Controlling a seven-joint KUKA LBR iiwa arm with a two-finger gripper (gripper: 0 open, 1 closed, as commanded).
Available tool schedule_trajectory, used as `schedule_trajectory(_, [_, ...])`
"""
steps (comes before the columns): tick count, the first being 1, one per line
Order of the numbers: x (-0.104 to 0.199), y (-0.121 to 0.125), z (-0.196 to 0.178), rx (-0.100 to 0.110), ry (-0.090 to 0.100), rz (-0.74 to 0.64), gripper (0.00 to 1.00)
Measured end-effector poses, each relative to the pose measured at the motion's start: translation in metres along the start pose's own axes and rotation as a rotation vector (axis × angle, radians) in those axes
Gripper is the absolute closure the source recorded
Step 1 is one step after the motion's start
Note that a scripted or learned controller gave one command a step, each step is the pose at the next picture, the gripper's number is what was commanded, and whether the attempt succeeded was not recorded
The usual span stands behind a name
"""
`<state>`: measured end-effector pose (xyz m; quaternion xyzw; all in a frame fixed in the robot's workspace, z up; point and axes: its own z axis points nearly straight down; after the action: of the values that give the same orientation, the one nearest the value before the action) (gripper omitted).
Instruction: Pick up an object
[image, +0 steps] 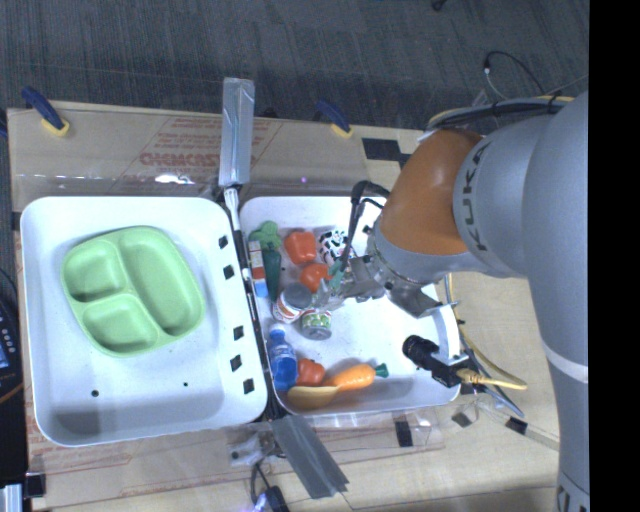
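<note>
Arm low over the cluttered right bin (440, 330)
Finger state: cannot tell. The toy carrot (352, 377) looks light, stiff, slippery; grip mid-body.

Arm (500, 200) cut off by right and bottom edges — base out of frame. Wrist covers upper right part of right bin (400, 395). Gripper (338, 285) tip lost among clutter; jaws' stance unreadable. Small round item (316, 324) under it too blurred to identify. Black-and-white item (331, 241) partly hidden behind gripper. Worktop (500, 330) mostly covered by bins and arm.
</note>
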<state>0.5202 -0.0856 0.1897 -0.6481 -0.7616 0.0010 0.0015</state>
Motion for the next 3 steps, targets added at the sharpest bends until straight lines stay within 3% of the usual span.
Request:
schedule_trajectory(1, [0.0, 0.001, -0.007, 0.005, 0.001, -0.004, 1.0])
schedule_trajectory(2, [0.0, 0.001, -0.007, 0.005, 0.001, -0.004, 0.0])
schedule_trajectory(3, [0.055, 0.033, 0.001, 0.001, 0.0, -0.051, 0.0])
